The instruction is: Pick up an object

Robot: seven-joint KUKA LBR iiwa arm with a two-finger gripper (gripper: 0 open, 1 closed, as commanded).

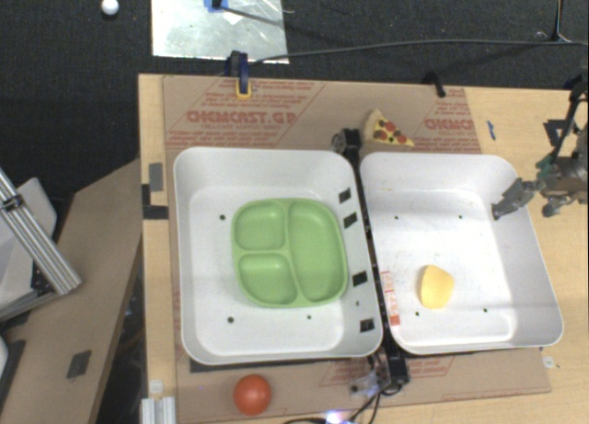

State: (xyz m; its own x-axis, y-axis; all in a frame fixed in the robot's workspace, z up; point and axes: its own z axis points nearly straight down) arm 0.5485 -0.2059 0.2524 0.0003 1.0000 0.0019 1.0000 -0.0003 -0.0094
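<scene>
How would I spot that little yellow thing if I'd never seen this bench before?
Find the two white bins; take the right bin, the one without the green divided plate. The yellow lump lies on its floor toward the front, the sole coloured item there.

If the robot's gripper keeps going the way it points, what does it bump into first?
Probably the right bin's white floor. The gripper sits at that bin's right rim, pointing down and leftward. The yellow object lies further along and lower in the picture, likely off that line, though depth is hard to judge.
</scene>
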